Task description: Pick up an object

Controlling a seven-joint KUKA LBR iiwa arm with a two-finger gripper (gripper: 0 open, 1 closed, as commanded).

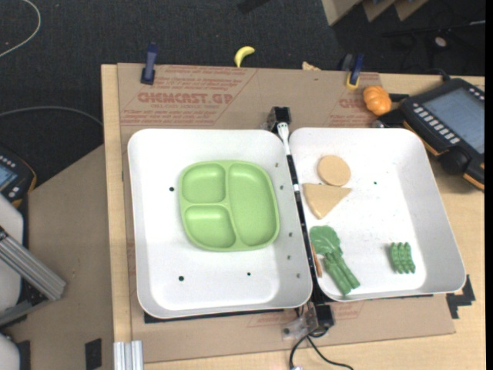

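In the right white bin [416, 160] lie several small objects. A tan round disc [334, 170] sits near the bin's left side, and a tan triangular wedge [324, 200] lies just below it. A green leafy toy piece [333, 257] rests along the bin's lower left wall, with a thin orange stick beside it. A small green ridged piece [401, 257] lies at the lower right. The left white bin [154, 276] holds a light green divided plate [229, 205] with three compartments.
Both bins stand on a brown cardboard sheet [192, 95] held by blue clamps [149, 64]. A small orange object [376, 99] and a yellow banana toy [243, 54] lie behind the bins. A black pendant [451, 122] sits at the far right.
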